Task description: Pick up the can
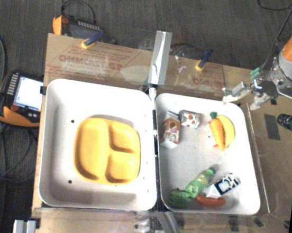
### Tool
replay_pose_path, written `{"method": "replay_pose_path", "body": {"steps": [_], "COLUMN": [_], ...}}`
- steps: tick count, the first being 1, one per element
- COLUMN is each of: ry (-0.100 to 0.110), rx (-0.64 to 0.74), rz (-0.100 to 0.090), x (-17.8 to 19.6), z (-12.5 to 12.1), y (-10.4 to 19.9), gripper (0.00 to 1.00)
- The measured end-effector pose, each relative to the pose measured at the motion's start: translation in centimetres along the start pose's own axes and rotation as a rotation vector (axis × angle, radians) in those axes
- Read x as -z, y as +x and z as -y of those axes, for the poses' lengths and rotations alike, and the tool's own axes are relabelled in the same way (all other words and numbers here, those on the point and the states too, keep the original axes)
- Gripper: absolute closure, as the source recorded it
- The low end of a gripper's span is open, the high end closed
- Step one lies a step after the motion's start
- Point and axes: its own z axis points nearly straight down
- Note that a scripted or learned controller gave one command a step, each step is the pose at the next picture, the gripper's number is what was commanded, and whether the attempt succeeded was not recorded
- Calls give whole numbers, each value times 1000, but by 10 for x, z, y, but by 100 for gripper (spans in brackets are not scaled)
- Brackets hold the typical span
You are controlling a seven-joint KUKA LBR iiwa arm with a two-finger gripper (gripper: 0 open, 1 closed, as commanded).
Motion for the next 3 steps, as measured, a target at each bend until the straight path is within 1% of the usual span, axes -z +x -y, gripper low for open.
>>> {"method": "replay_pose_path", "body": {"steps": [1, 2, 3], "ry": [-8, -7, -4], "rx": [67, -254, -253], "rz": [4, 8, 12], "x": [-137, -156, -149], "z": [-5, -5, -4], "y": [39, 89, 89], "gripper": [0, 0, 100]}}
